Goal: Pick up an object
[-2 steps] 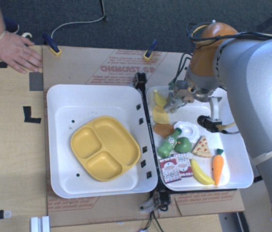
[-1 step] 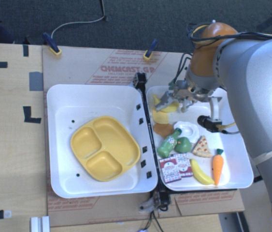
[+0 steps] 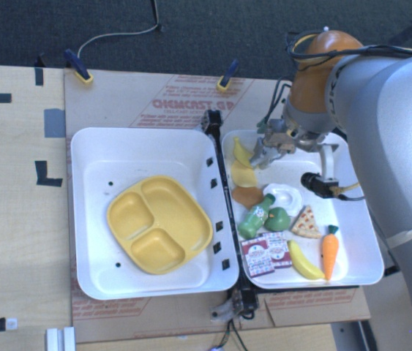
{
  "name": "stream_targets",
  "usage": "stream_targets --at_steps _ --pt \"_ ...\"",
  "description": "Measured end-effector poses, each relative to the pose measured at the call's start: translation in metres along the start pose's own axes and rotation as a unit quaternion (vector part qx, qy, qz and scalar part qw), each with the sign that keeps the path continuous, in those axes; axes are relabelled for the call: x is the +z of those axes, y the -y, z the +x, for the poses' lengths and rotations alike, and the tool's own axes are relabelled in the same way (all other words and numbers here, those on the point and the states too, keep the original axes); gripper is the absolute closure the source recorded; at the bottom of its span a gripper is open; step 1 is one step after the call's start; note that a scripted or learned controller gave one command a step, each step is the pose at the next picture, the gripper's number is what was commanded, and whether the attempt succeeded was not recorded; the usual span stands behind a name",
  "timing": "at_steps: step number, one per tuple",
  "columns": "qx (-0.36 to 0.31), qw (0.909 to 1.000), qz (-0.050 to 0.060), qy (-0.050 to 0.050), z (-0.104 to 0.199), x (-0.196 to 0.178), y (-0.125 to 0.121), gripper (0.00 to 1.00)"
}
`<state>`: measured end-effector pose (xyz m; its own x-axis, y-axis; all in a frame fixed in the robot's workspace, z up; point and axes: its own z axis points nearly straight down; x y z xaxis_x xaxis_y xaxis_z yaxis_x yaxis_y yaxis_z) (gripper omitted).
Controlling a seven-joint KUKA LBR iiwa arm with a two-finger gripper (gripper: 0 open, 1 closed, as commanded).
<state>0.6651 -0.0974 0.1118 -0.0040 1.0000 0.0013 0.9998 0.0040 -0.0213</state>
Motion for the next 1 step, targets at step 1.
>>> stream_targets --at_steps 1 --pt "0.000 1.0000 0.000 0.000 -0.0001 0.0001 0.0000 0.00"
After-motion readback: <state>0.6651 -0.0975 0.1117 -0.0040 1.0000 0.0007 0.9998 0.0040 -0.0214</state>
